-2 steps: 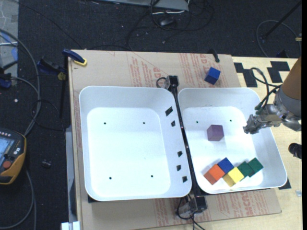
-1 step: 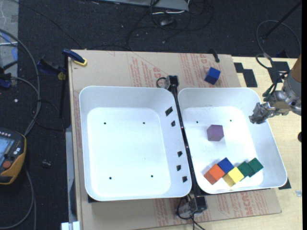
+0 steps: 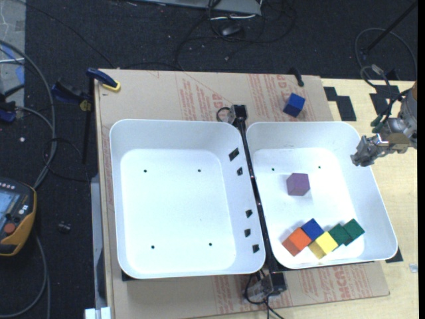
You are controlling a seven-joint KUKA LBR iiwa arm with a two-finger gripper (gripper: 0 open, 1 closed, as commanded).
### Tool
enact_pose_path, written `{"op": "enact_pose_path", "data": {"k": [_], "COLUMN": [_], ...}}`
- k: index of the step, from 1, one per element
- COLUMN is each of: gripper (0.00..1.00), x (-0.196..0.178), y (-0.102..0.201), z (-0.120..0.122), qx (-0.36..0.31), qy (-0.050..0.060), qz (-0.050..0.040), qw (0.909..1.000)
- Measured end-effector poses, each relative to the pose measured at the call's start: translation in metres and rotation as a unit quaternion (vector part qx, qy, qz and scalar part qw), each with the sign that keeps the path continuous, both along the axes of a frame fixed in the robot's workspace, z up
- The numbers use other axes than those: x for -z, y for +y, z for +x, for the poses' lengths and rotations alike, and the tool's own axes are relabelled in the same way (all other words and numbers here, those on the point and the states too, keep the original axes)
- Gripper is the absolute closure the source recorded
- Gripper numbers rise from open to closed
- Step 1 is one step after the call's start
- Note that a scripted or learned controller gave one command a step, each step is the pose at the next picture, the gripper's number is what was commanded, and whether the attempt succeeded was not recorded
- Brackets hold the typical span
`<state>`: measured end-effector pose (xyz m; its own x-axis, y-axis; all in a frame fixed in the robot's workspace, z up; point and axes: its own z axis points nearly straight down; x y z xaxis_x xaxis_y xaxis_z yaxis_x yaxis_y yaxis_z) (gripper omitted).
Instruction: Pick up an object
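The gripper (image 3: 366, 153) hangs over the right bin's (image 3: 372, 181) far rim — its grip too blurred to tell, nothing visibly held. Approach stage, apparently: the purple cube (image 3: 297, 183) sits apart mid-bin — next, move inward and descend.

My pincer (image 3: 367, 153) is hanging at the right rim of the right bin (image 3: 332, 133), so that wall is sitting directly under my way in. Past it, the upper half of the floor is lying open to me, with the purple cube (image 3: 298, 184) standing alone near the middle and room all around it. Toward the near wall the orange cube (image 3: 296, 242), blue cube (image 3: 312, 229), yellow cube (image 3: 325, 244) and two green cubes (image 3: 347, 232) are crowding each other, touching, leaving me little room between them. The left bin (image 3: 174, 198) is offering me bare floor throughout.
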<state>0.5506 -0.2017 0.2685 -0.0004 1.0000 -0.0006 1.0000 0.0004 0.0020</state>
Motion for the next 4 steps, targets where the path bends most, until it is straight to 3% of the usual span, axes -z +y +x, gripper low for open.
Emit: {"op": "enact_pose_path", "data": {"k": [3,4], "gripper": [1.0,1.0], "x": [0.023,0.025], "y": [0.167,0.21], "z": [0.032,0.031], "qx": [-0.002,-0.002], "qy": [0.002,0.001], "qz": [0.0008,0.0007], "qw": [1.0,1.0]}}
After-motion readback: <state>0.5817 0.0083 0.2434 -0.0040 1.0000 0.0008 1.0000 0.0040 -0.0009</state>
